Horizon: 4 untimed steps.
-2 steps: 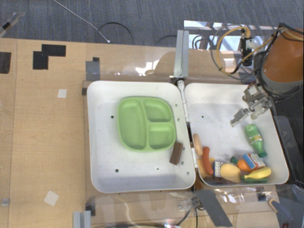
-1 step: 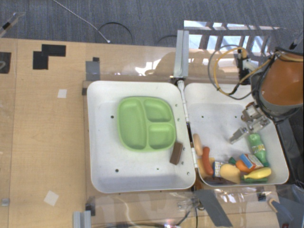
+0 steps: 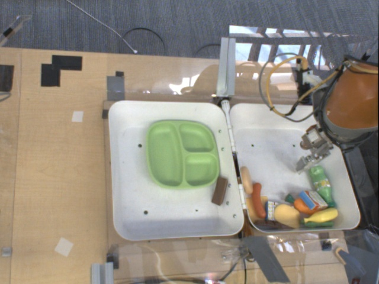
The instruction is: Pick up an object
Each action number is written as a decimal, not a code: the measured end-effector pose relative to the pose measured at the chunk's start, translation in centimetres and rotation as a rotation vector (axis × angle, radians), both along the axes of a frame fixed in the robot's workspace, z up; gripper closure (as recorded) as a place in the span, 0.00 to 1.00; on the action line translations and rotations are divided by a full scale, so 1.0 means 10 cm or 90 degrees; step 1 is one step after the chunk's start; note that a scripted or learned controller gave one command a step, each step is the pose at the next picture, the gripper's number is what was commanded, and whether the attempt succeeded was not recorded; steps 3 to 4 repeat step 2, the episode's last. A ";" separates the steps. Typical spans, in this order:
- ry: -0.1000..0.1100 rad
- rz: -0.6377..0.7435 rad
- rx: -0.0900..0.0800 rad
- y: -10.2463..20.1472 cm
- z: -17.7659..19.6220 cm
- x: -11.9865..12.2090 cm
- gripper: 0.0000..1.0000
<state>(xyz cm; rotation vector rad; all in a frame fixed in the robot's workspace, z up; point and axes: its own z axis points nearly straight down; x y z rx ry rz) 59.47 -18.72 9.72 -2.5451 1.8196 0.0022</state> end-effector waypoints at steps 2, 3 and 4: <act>-0.001 0.052 -0.007 0.20 -0.09 0.13 1.00; -0.001 0.052 -0.007 0.20 -0.09 0.13 1.00; -0.001 0.052 -0.007 0.20 -0.09 0.13 1.00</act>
